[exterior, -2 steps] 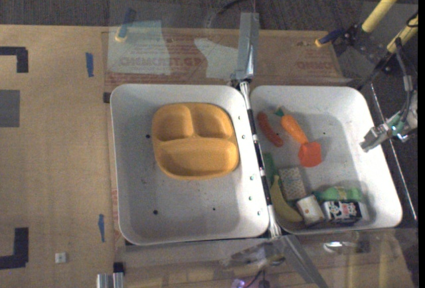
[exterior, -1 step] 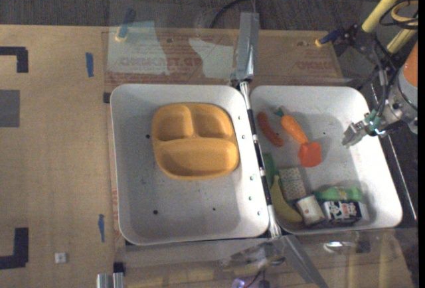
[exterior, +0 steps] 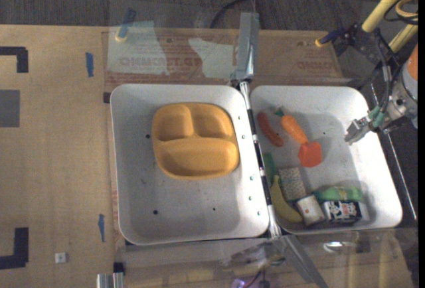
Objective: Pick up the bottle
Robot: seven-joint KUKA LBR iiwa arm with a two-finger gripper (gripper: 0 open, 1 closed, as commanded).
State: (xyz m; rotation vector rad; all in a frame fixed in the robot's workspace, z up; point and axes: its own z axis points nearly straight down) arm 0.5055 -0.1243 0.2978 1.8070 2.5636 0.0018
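The bottle lies on its side in the front right corner of the right bin; it has a green end and a black-and-white label. My gripper hangs over the right side of that bin, near its right wall. It is well behind the bottle and apart from it, with nothing in it.
Beside the bottle are a small white cup, a banana and a speckled pad. Farther back lie a carrot, a red sausage and an orange-red piece. An orange divided plate sits in the left bin.
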